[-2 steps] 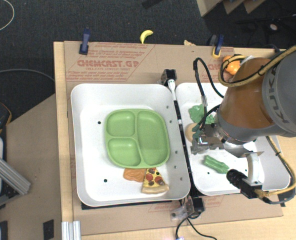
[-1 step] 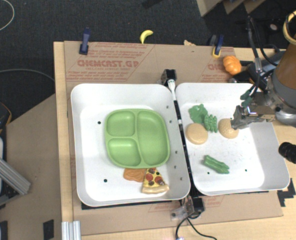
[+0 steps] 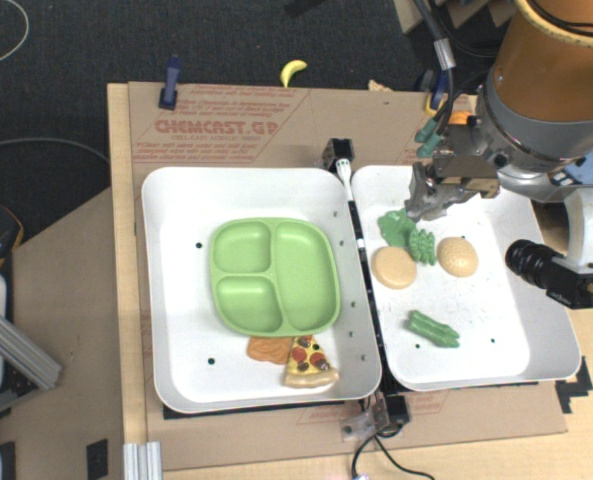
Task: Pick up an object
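- The gripper (image 3: 423, 204) is low in the right bin (image 3: 536, 363), at the upper end of a green leafy toy vegetable (image 3: 408, 234).
- I cannot tell whether it grips anything; nothing is visibly lifted.
- Two beige toy buns (image 3: 394, 267) (image 3: 458, 257) and a green pepper-like piece (image 3: 433, 329) lie untouched nearby.
- In the left bin (image 3: 171, 298), a green divided plate (image 3: 273, 275) and pizza slice (image 3: 307, 362) rest.
- The pick looks barely begun: securing and raising remain.

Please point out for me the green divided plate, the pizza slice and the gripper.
green divided plate (image 3: 274, 275): camera view, the ridge where its compartments meet, left bin.
pizza slice (image 3: 307, 362): camera view, its topped middle, just below the plate.
gripper (image 3: 421, 208): camera view, its tip, over the right bin's green item.
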You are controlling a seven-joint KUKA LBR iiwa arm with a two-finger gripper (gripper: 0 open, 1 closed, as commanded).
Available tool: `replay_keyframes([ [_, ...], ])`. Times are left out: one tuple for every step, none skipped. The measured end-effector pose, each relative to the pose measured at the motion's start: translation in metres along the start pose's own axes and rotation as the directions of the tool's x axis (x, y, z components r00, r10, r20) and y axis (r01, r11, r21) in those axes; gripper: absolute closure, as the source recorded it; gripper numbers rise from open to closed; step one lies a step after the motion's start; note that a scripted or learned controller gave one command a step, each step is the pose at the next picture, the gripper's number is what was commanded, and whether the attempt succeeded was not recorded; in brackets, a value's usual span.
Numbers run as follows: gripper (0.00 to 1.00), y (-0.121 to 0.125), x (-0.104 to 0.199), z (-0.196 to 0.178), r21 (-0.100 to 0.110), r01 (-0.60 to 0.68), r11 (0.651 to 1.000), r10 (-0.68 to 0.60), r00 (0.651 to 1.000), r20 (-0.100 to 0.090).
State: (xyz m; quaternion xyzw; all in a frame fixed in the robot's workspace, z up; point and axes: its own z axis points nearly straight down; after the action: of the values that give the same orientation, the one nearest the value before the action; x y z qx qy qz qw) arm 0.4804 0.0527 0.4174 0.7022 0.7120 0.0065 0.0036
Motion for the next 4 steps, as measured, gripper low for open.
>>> replay_keyframes([
  [1.00,0.000,-0.006,-0.005,0.010,-0.012,1.000,0.012,1.000,0.005],
  [1.00,-0.005,0.039,0.145,0.032,-0.011,0.999,0.011,1.000,0.006],
  [1.00,0.013,0.062,-0.044,-0.007,-0.009,1.000,0.009,1.000,-0.002],
  [1.00,-0.003,0.110,0.094,0.029,-0.009,1.000,0.009,1.000,0.007],
])
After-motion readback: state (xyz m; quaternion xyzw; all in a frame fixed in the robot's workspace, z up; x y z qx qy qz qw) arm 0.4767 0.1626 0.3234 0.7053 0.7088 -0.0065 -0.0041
